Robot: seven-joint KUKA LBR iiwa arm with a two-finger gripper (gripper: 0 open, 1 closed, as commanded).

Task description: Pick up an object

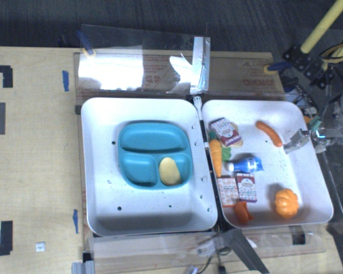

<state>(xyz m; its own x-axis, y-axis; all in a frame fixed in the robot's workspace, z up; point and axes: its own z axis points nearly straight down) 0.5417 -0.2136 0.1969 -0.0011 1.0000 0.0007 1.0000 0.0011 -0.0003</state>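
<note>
One gripper [300, 140] hovers beside the sausage [269, 133]; its grasp looks unclear.

Nearest the hand [297, 141] lies a red sausage [268, 133], slanted, just beside it. Farther off sit a blue bottle [246, 165], small cartons [239, 188] and an orange pumpkin [286, 202].

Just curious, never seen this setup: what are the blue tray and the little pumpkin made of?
The blue tray looks like moulded plastic: uniform colour, rounded compartments, soft sheen. The little pumpkin seems to be toy plastic or rubber, smooth and evenly orange, though the look leaves it open.
</note>
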